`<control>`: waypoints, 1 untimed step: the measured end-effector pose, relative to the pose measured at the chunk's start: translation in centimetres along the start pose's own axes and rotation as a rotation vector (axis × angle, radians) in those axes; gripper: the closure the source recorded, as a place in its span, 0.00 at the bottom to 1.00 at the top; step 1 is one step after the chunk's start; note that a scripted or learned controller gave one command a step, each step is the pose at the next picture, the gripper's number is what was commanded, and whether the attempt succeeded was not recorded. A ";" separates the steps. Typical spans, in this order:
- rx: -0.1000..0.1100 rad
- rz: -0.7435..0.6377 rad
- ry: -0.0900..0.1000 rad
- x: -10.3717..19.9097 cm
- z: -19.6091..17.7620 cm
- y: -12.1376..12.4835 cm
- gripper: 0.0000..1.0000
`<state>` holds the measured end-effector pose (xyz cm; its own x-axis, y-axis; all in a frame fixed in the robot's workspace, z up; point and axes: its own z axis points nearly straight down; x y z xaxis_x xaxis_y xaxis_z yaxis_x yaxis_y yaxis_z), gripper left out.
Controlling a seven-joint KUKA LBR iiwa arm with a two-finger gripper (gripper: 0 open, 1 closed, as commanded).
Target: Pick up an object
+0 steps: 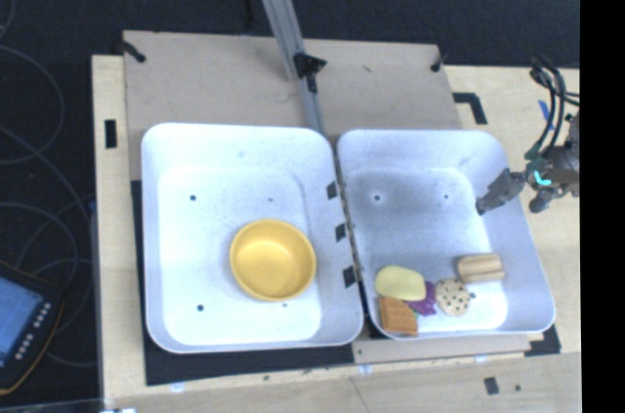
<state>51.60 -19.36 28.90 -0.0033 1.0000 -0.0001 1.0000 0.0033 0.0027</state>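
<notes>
My gripper [520,194] hangs over the right rim of the right bin [410,157], open, with nothing between its fingers. In that bin's front part lie a tan wooden cylinder [479,268], a speckled round cookie [453,298], a small purple piece [426,307], a pale yellow lemon-shaped item [400,282] and an orange-brown wedge [397,314]. The cylinder lies closest to the gripper, a short way in front of it. A yellow bowl [272,259] sits upright in the left bin [195,167].
A grey metal rail [278,1] slants down from the top to the gap between the bins. Black clips [344,232] line the shared rim. A tablet [20,323] and cables lie on the floor at left.
</notes>
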 end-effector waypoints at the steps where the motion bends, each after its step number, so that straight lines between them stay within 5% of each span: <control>1: 0.005 0.005 -0.002 -0.9 4.6 0.0 0.00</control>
<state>51.61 -20.31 24.34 0.0013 1.0000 -0.0020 1.0000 -0.0013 -0.0027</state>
